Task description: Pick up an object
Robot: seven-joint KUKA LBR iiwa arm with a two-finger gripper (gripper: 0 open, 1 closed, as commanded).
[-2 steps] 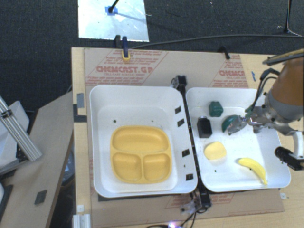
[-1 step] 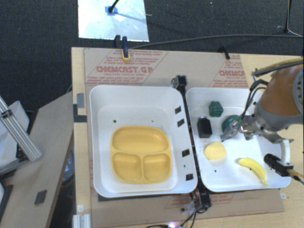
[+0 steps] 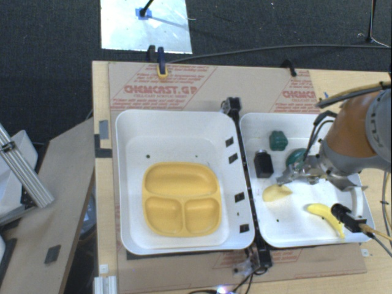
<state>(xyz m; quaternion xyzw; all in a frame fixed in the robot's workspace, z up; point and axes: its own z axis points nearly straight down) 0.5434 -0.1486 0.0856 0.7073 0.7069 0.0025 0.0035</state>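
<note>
The right bin (image 3: pixel 288 236) holds several small objects. A dark green lump (image 3: pixel 278 141) lies near its back, with a black block (image 3: pixel 263 163) in front of it. Beside the gripper shows a teal piece (image 3: pixel 297 157), partly hidden by it. A pale yellow piece (image 3: pixel 276 193) lies mid-bin and a yellow banana (image 3: pixel 325 217) lies near the front right. My gripper (image 3: pixel 293 175) hangs low over the bin's middle, just right of the black block and above the pale yellow piece. Nothing can be seen held in it.
The left bin (image 3: pixel 131 164) holds a yellow divided tray (image 3: pixel 181 198). A black divider with clips (image 3: pixel 240 176) runs between the bins. The grey arm with its orange band (image 3: pixel 355 127) covers the right bin's right side. Cables cross the board behind the bins.
</note>
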